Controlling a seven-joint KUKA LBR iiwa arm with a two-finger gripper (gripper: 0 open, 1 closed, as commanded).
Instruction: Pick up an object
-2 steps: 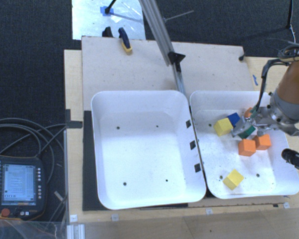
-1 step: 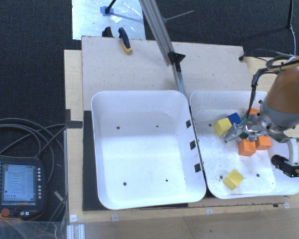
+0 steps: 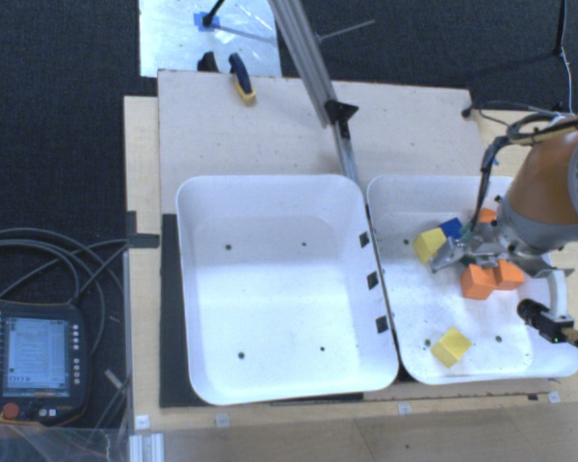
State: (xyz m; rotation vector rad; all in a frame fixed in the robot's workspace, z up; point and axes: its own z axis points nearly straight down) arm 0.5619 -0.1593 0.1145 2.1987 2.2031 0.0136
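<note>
Camera view: hand (image 3: 455, 257), grip unclear, just beside yellow block (image 3: 429, 244).

Robot lab: teach pendant (image 3: 34, 359), bins (image 3: 279, 287)

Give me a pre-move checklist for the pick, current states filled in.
1. Targets in the right bin: ok. Yellow block, blue block, orange blocks, second yellow block.
2. Gripper over the cluster: ok, beside the first yellow block.
3. Finger state: cannot tell.
4. Object held: cannot tell.
5. Isolated target: ok, second yellow block lies apart.
6. Clustered blocks separable: not ok, they crowd together.
</note>
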